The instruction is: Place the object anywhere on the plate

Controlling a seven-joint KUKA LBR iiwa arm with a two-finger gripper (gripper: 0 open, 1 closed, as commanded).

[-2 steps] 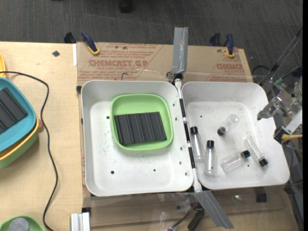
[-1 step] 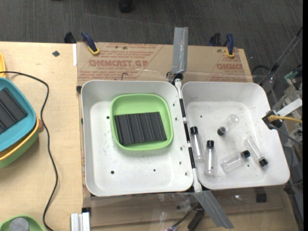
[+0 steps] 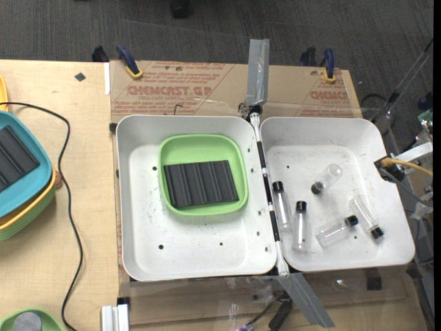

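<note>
Vials [image 3: 300, 221] were seen scattered in right bin [image 3: 386, 254], well apart from green plate [image 3: 169, 150] in left bin [image 3: 138, 254] | judged light, rigid, slippery, breakable | mid-barrel grasp across width advised | gripper state could not be told

green plate [image 3: 234, 150] with dark ribbed mat [image 3: 200, 184], clear black-capped vials [image 3: 300, 224]

Light wooden surface [image 3: 76, 185], bearing: brown printed cardboard sheet [image 3: 207, 88], held by blue-handled clamps [image 3: 128, 62] at its far corners; two shallow white plastic bins, left bin [image 3: 134, 205] and right bin [image 3: 386, 185], touching side by side; black cable [image 3: 67, 205]; stacked teal and yellow-green trays [image 3: 31, 185] at left edge.
</note>
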